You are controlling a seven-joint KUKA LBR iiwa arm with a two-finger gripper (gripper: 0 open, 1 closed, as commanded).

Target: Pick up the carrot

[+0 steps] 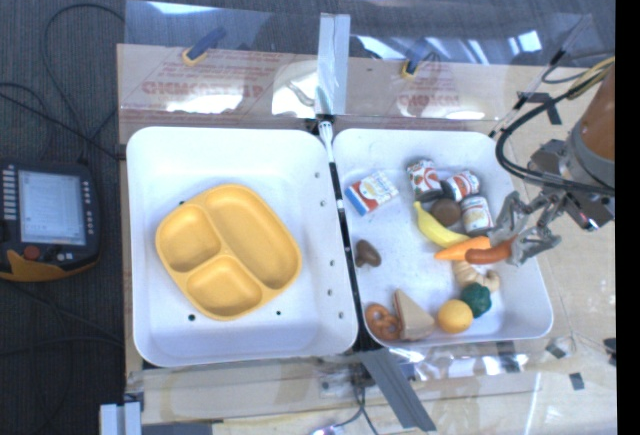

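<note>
One tapered orange carrot (475,251) between the metal tool's (516,241) fingers, beside a curved yellow banana (436,226).

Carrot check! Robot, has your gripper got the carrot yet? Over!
Gripper down at the carrot's right end, hold unconfirmed. Carrot lies in right bin. Banana crowds it closely. Over.

Carrot (472,250) in right bin (520,323), just below banana (434,226); divided plate (228,251) in left bin (160,148).
</note>
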